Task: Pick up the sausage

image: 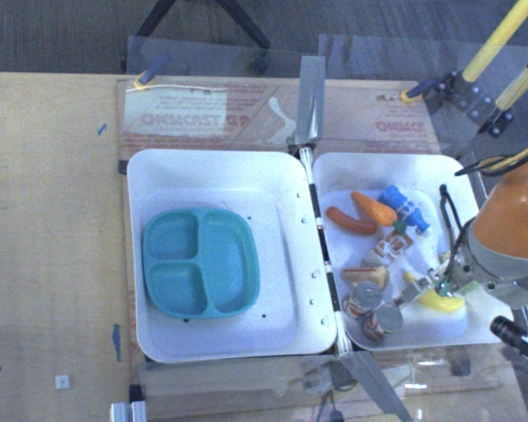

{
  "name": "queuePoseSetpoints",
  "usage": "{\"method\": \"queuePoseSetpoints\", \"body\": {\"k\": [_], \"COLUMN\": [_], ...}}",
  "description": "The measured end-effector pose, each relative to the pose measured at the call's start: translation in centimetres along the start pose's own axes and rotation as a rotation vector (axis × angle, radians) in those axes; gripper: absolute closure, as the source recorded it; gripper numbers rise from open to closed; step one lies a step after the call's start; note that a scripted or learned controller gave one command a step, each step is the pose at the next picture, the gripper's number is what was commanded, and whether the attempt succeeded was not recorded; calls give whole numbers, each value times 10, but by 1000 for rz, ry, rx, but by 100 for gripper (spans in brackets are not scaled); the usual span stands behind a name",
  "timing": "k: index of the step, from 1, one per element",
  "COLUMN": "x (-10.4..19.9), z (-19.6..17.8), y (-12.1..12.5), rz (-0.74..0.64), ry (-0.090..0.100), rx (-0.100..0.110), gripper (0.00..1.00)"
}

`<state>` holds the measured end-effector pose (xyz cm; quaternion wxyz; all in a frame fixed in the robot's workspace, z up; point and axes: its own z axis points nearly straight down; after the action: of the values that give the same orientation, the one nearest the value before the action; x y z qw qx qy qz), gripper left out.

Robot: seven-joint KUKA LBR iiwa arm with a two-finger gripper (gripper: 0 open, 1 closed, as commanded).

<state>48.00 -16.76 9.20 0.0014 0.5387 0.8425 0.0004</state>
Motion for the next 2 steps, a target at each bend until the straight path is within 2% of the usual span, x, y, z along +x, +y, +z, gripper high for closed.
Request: {"method": "queuePoseSetpoints", "body": {"k": [1,2], "x": [-1,63], "z": [-10,-109], "y": [0,30], "rz": [2,102], "ry": [-2,1], "rx": [-2,1], "gripper": [100,100]}}
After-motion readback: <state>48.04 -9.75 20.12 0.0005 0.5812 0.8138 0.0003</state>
